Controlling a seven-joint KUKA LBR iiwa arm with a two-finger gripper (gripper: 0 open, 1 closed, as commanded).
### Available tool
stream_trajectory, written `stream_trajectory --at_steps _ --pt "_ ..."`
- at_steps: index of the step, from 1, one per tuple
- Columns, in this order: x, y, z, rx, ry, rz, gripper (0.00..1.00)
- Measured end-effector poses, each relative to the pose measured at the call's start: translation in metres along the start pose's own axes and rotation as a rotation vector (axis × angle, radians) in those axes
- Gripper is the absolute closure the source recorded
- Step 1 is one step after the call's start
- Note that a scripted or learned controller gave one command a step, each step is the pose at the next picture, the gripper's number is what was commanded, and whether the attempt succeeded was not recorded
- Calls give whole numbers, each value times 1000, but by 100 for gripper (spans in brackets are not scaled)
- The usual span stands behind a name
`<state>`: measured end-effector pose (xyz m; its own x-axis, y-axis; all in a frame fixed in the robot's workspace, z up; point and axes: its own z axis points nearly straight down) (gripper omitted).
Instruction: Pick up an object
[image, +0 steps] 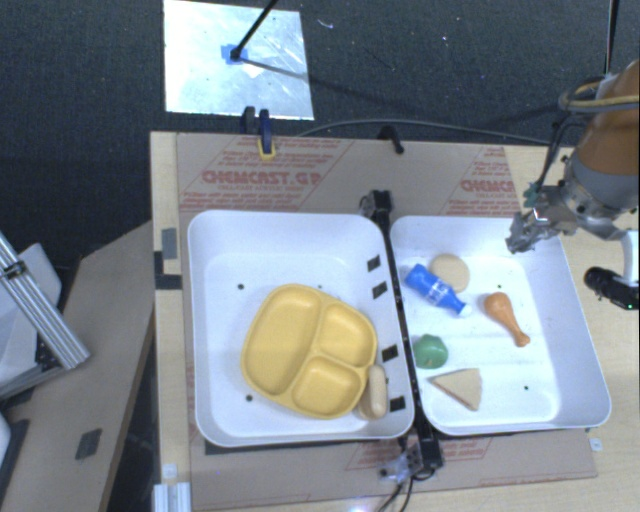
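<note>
The right bin (560, 395) holds a blue bottle (434, 289), a tan round bun (451, 270), an orange drumstick (507, 317), a green lump (431, 350) and a tan wedge of bread (459, 387). My gripper (522, 238) hangs over the bin's far right corner, up and right of the drumstick, pointing down and left. Nothing shows between its fingers. The left bin (225, 260) holds a yellow divided plate (309, 349), with a beige bread roll (375, 391) lying at its right edge.
A black divider (397, 300) with clips runs between the two bins. The brown board (290, 170) under the bins carries a blue and yellow clamp (263, 131) at the back. A metal frame (40, 315) stands at the far left.
</note>
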<state>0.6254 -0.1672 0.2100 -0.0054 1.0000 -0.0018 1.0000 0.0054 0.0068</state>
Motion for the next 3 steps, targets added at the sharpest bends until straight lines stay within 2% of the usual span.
stream_trajectory --at_steps 1,2,3 --pt "0 2 -44 0 0 0 100" --pt "49 -12 -51 5 3 -3 100" --pt "100 -25 -35 7 4 -4 100"
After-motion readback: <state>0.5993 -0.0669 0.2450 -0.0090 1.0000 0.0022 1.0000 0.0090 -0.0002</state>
